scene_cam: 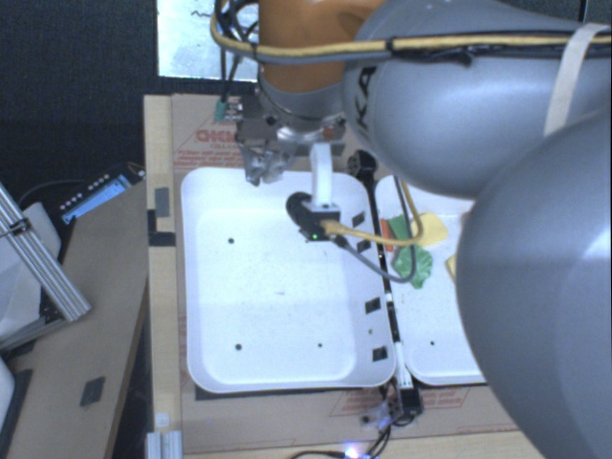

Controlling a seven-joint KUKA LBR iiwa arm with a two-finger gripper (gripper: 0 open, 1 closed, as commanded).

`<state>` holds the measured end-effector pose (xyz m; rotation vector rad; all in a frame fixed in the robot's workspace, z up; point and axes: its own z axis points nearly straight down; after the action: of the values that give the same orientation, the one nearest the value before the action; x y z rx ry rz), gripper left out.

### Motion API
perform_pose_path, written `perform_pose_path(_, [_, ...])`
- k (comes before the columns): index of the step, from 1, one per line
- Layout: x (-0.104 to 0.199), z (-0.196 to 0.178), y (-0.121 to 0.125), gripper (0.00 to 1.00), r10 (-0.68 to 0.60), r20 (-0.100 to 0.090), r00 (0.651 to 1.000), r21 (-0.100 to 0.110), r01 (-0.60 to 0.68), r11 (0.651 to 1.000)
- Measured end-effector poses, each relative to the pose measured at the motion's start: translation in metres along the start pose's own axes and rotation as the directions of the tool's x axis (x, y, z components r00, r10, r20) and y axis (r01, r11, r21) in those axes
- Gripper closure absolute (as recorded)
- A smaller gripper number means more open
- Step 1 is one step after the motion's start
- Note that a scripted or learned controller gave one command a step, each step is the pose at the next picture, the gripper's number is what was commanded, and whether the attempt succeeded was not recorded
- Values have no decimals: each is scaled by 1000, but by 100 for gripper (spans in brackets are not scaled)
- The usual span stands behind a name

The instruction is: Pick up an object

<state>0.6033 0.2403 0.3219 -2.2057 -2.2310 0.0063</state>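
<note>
1. Your arm point(459, 94) reached in from the right of the camera view. Its grey bulk covered much of the right bin point(440, 361), and the orange band point(316, 17) sat at the top of the picture.
2. The hand point(260, 168) hung over the far rim of the left bin point(220, 352), near that bin's far middle edge, pointing down.
3. You could not tell from this slanted view whether the hand was apart or together: it was small, partly blurred, and shaded by the wrist above it.
4. The things to pick lay in the right bin, all close to its left wall and near its far end.
5. A yellow object point(432, 228) lay flat there, partly hidden under the arm.
6. A red object point(394, 228) lay just beside the yellow one, on the side nearer the left bin.
7. A green object point(422, 268) lay just in front of those two, closer to the camera.
8. The hand was well apart from all three, in the other bin's airspace.
9. Both bins rested side by side on a cardboard sheet point(206, 137) with red print, which lay on the desk point(105, 295).
</note>
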Motion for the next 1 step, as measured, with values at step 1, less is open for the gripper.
perform_pose_path(1, [-6,-19,1,100,2,0,1000,-9,-2,1000])
